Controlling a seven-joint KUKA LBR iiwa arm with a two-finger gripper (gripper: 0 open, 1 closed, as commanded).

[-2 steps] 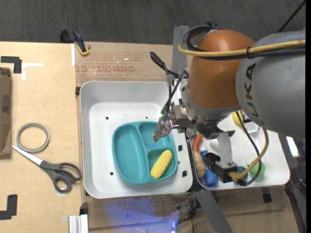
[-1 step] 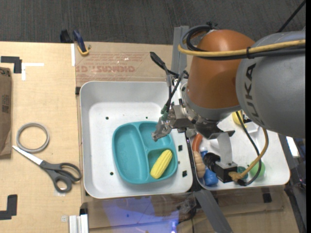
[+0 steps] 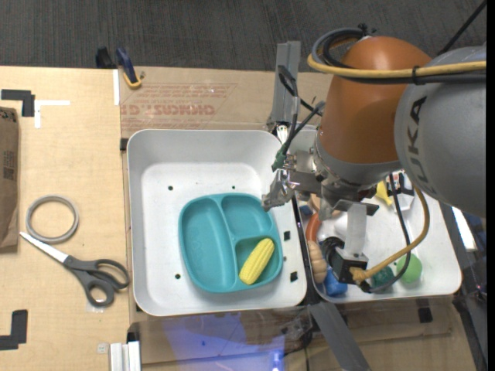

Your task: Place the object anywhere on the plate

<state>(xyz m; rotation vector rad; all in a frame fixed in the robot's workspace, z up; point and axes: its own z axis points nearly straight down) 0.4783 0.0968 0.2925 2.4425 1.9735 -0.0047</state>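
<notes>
A teal divided plate [image 3: 220, 238] lies in the left bin [image 3: 155, 207]. A yellow corn cob [image 3: 257, 260] rests in the plate's small lower-right compartment. The grey and orange arm [image 3: 371, 107] hangs over the wall between the two bins. My gripper [image 3: 277, 192] shows as a metal part at the plate's upper right corner, just above the left bin's right wall. The wrist hides most of it. Nothing is visibly held in it, and the corn lies apart from it.
The right bin [image 3: 441, 284] holds an orange piece [image 3: 312, 227], a blue thing [image 3: 332, 284], a green ball [image 3: 410, 270] and a yellow piece [image 3: 384, 192], partly under the arm. Scissors [image 3: 85, 270] and a tape roll [image 3: 52, 217] lie on the bench at left.
</notes>
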